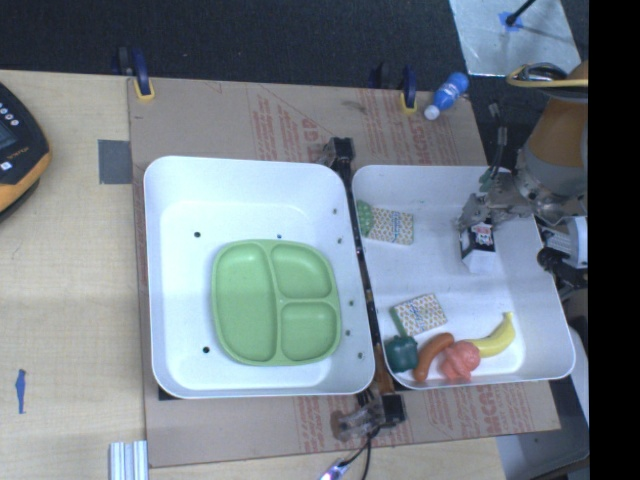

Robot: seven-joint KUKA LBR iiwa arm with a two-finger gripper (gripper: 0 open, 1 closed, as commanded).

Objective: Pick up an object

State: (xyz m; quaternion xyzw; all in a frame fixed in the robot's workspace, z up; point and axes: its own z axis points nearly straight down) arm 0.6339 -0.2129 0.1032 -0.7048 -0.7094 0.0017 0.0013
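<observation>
The right bin (440, 203) holds a green-and-white packet (385, 224) near its left wall and a patterned packet (419, 313) lower down. Along its near edge lie a green pepper (401, 352), an orange-red carrot-shaped toy (432, 354), a pink lumpy toy (460, 360) and a yellow banana (494, 337). My gripper (479, 234) hangs over the upper right part of this bin, well apart from all these objects, with nothing visible in its grasp.
The left bin (180, 208) carries a light green divided plate (275, 301). A blue-capped bottle (444, 95) lies on the bench behind the bins. Clamps sit at the bench's far edge, and a yellow-black device (15, 158) rests at far left.
</observation>
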